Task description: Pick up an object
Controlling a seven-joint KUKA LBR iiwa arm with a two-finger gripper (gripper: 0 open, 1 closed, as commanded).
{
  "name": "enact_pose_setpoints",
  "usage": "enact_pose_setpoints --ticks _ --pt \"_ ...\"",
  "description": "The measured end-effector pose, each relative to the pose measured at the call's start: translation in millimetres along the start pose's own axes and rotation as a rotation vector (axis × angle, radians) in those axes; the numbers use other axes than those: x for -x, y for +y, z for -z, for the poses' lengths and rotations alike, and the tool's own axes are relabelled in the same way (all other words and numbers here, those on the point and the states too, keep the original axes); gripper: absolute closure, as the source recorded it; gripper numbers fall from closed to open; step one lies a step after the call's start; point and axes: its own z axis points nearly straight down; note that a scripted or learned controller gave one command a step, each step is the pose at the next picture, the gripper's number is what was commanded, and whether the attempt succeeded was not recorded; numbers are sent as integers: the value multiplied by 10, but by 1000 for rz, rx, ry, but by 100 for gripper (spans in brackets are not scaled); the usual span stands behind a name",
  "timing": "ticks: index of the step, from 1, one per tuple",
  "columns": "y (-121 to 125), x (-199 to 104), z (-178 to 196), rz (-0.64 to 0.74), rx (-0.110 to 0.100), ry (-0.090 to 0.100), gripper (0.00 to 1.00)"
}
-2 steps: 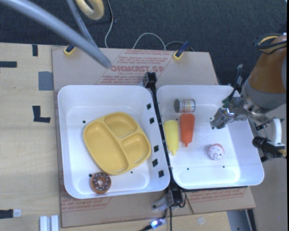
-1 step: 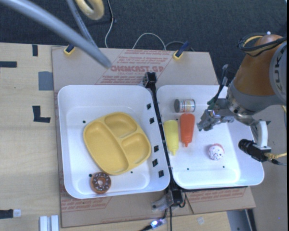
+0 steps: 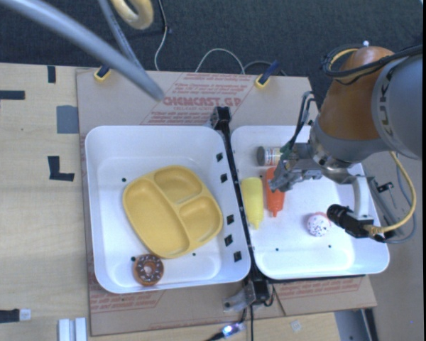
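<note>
Item one, nearest the camera: chocolate-glazed donut (image 3: 148, 269), lying in the near corner of the left bin (image 3: 99, 190), just beside the lower edge of the tray.

Item two: yellow sectioned tray (image 3: 172, 209), three compartments, flat in the middle of the left bin, turned at an angle to the bin walls.

Item three: small white speckled ball (image 3: 317, 224), on the floor of the right bin (image 3: 326, 265), apart from the other pieces.

Item four: yellow banana-like piece (image 3: 253, 201), lying along the right bin's left wall, close to the divider between the bins.

Item five: orange carrot-shaped piece (image 3: 275, 199), just beside the yellow piece on its right; its upper end sits under the jaws.

Item six: gripper (image 3: 282, 175), down inside the right bin over the carrot's upper end (whether the jaws are apart or closed on it cannot be told from this angle). The grey arm with its orange band (image 3: 351, 105) rises behind it at the right.

Item seven: small jar with a pale lid (image 3: 268, 155), on its side at the far end of the right bin, just beyond the gripper.

Item eight: brown cardboard sheet (image 3: 199, 98) on the bench, beneath both bins.
</note>
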Motion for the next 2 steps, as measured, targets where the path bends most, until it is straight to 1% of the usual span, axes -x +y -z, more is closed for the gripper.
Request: enact_pose_setpoints --ticks 1,2 --pt "-146 -522 104 -1 -2 0 100" --pt "-233 -983 147 0 -1 0 100"
